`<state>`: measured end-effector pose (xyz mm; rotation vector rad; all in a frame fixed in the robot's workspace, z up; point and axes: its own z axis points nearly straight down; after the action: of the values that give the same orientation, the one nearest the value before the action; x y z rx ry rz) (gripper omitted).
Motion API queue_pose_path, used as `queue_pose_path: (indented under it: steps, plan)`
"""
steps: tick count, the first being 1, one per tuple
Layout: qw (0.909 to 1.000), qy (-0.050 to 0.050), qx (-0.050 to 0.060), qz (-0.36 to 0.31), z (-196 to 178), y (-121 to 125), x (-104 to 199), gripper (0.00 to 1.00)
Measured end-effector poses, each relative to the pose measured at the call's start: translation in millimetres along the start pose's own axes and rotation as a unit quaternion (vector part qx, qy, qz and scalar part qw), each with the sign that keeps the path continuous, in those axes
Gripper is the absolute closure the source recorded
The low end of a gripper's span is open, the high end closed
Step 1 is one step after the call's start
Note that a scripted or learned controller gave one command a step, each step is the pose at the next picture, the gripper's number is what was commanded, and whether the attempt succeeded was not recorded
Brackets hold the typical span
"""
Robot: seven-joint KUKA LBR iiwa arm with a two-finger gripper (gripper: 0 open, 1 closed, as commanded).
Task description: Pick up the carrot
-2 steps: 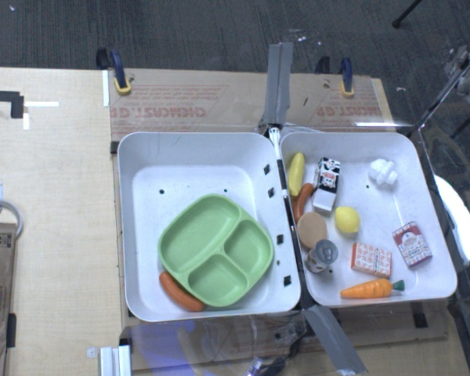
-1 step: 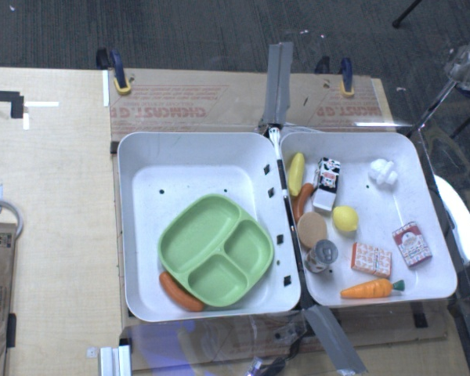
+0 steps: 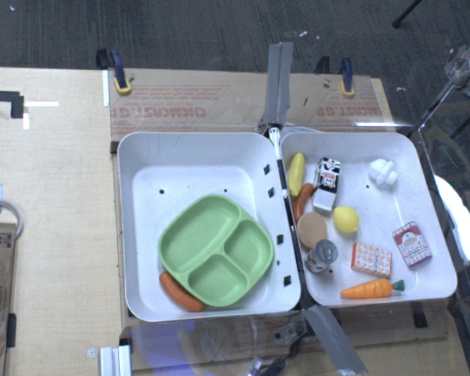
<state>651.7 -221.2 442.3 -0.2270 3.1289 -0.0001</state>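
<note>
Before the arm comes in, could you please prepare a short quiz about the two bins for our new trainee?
1. True or false: the carrot lies in the right bin.
2. The green divided plate has how many compartments?
3. What lies nearest the carrot? A) lemon B) orange-patterned small box C) banana

Key: 1 true; 2 three; 3 B.

At the right edge of the view, about the middle of its height, we see a pale blurred shape (image 3: 459, 210). We cannot tell if it is a part of the arm, and we cannot read any pose from it.
</note>
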Motion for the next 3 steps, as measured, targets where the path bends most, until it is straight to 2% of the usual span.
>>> queue_pose_path:
  steps: [1, 2, 3]
  plan:
    - [0.9950, 0.000, 0.000, -0.100, -0.1, 14.9, 27.8, 1.00]
    - [0.9937, 0.000, 0.000, -0.112, 0.6, -2.0, -8.1, 1.00]
    - [0.9708, -0.001, 0.000, -0.240, -0.1, -1.1, -8.6, 1.00]
